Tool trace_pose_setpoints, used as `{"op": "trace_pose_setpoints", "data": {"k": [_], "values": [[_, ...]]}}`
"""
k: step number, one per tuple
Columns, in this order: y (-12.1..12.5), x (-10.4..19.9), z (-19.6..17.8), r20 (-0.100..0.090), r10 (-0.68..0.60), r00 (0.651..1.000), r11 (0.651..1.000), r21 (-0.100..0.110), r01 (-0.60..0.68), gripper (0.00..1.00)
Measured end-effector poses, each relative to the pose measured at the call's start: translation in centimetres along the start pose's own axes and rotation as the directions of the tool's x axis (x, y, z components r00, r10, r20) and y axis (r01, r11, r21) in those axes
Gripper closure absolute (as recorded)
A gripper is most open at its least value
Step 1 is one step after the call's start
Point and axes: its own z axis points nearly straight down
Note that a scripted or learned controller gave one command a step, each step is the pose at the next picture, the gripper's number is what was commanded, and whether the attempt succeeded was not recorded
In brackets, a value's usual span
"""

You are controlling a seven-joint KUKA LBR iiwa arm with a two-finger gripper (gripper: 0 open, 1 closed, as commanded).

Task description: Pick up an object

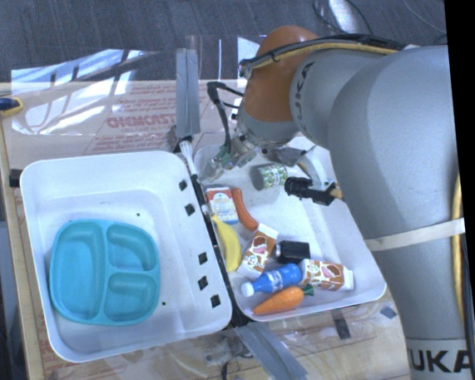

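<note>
The right bin point(353, 249) holds several small items. A red sausage point(244, 208) and a red-and-white carton point(220, 202) lie near its left wall, with a yellow banana point(228, 244) just below them. A small green-labelled can point(270, 176) lies near the back. A black box point(293, 249), a blue bottle point(272, 281), an orange carrot point(277, 301) and two printed cartons point(328, 277) point(260, 250) crowd the front. My gripper point(222, 156) is low over the bin's back left corner, above the red-and-white carton and left of the can. The wrist hides what is under it.
The left bin point(37, 187) holds a light blue divided tray point(103, 271). The grey arm point(384, 154) covers the right side of the view and overhangs the right bin's far edge. A black part point(308, 190) juts out beside the can.
</note>
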Motion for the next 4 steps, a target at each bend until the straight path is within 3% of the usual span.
{"op": "trace_pose_setpoints", "data": {"k": [1,2,3,4], "values": [[-0.5,-0.1,0.7,0.000,0.003,1.000,1.000,0.010,-0.003,0.00],[-10.7,0.9,2.1,-0.010,-0.055,0.998,0.998,0.018,0.056,0.00],[-10.9,0.4,1.1,0.003,-0.055,0.998,0.998,0.022,0.055,1.00],[-10.9,0.4,1.1,0.003,-0.055,0.998,0.998,0.022,0.055,0.00]]}}
